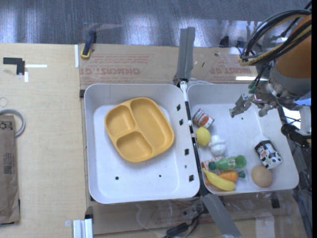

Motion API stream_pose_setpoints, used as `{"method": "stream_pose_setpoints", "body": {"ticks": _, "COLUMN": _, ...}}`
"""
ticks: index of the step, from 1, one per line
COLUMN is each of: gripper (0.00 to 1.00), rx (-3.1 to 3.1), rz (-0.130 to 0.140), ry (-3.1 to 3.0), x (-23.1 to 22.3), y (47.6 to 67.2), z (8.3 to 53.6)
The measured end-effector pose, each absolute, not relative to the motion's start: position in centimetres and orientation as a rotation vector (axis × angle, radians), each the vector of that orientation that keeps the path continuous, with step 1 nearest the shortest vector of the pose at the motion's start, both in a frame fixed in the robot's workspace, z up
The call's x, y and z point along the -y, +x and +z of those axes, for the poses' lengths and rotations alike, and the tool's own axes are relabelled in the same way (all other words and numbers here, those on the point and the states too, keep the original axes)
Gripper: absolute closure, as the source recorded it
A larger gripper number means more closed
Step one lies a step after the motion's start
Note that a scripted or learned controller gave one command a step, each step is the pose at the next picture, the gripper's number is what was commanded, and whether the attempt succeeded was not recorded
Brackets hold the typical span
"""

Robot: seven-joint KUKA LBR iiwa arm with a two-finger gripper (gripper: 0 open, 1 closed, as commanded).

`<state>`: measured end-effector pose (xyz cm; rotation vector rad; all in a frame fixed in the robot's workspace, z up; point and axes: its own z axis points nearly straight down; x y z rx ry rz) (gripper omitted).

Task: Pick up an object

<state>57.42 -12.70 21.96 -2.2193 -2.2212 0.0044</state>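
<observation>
**Note:** Orange band (297, 53) of the arm sits closest to the lens, over the right bin's (223, 100) far corner. Below it your gripper (251, 107) hangs above bare bin floor, fingers spread wide, nothing between them.

**Query:** Which item do you go for?

**Note:** Nearest candidate is the black-and-white carton (268, 153), lying tilted near the right wall, just beside the brown ball (261, 176) and well apart from the rest. Judged light and fairly stiff, with flat sides that should not slip; close across its narrow faces, gently, since thin card may dent. The ball looks smooth and round and would likely roll out of a pinch.

**Query:** And the cluster at the divider?

**Note:** Small can (202, 118), lemon (203, 136) and white lump (217, 145) run down the left wall; green bottle (230, 161), carrot (228, 175) and banana (220, 181) lie touching at the near corner. Crowded, so your fingers have poor room there.

**Query:** Clearance?

**Note:** Open floor lies between gripper and carton, so a straight descent is possible. Mind the right wall beside the carton; the outer finger has little margin. Left bin (99, 182) holds a yellow divided plate (139, 129).
</observation>
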Motion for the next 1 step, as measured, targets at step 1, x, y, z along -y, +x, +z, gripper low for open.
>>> {"method": "stream_pose_setpoints", "body": {"ticks": 1, "gripper": 0.0, "rx": 2.257, "rz": 0.003, "ry": -2.186, "x": 12.72, "y": 57.88, "z": 24.22}}
